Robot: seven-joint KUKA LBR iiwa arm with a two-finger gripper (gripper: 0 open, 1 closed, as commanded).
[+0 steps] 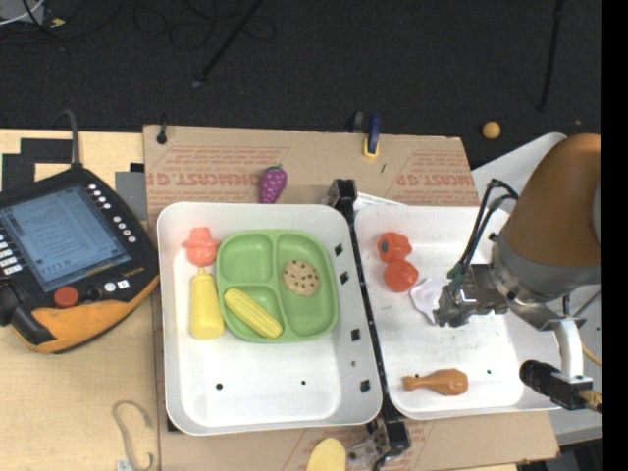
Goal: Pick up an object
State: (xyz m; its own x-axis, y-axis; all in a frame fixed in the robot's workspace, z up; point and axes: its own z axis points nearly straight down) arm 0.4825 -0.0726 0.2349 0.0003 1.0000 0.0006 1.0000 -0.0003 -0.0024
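From my remote seat I see the gripper low in the right bin, its dark head hanging over the white floor just beside a crumpled clear wrapper. I cannot tell how it stands; the dark metal blurs together from here. The arm comes in from the right, its broad orange band bulking above the grey wrist, black cables looping down toward the head.

Near the gripper, up and to its left, a glossy red tomato of two rounded lumps lies on the bin floor. Below the gripper, well apart from it, a brown drumstick lies flat near the front wall.

The left bin holds a green divided plate. A speckled round cookie sits in its upper right compartment and a ridged yellow corn cob lies slanted in the lower left one. Touching the plate's left rim is a smooth yellow bottle, with a pink toy just above it.

Both bins rest on printed cardboard. A purple grape bunch lies on it behind the left bin, and a yellow lump sits at the front edge. On the wooden bench to the left sits a grey and orange control pendant. Black carpet lies behind.
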